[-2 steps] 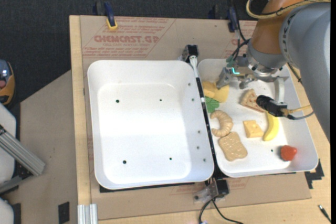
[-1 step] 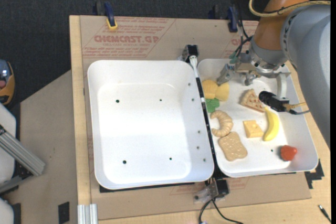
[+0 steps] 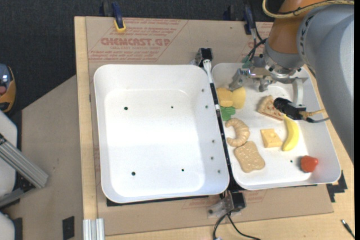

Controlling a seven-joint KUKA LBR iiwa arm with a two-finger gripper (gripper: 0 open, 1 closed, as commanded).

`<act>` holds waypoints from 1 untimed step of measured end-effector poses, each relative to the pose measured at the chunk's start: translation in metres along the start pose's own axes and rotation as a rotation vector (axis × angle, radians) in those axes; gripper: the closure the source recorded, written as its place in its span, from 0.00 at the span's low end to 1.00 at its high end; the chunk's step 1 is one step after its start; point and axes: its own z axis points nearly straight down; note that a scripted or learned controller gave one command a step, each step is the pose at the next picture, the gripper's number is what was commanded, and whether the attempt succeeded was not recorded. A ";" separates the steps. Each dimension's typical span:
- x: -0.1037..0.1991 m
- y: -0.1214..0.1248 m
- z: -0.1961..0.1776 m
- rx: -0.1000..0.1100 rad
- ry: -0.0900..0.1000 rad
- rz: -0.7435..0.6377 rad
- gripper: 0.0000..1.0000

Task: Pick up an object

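At the upper left of the right bin (image 3: 332, 168), the yellow toy corn (image 3: 232, 98) lies with its long axis roughly nine-to-three, close to the divider, with the end effector (image 3: 256, 77) just beside it at about one o'clock. Whether that end effector is wide or narrow I cannot tell. Farther out sit a croissant (image 3: 238, 131) at six o'clock, a pizza slice (image 3: 271, 109), a banana (image 3: 291, 133) and a tomato (image 3: 308, 163); the left bin (image 3: 101, 121) spans nine o'clock on the table (image 3: 84, 64).

Yellow banana (image 3: 291, 135), red tomato (image 3: 309, 163), tan cracker (image 3: 249, 156), white bins (image 3: 112, 78).
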 end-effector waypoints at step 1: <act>0.017 0.000 0.000 0.001 0.001 -0.001 0.00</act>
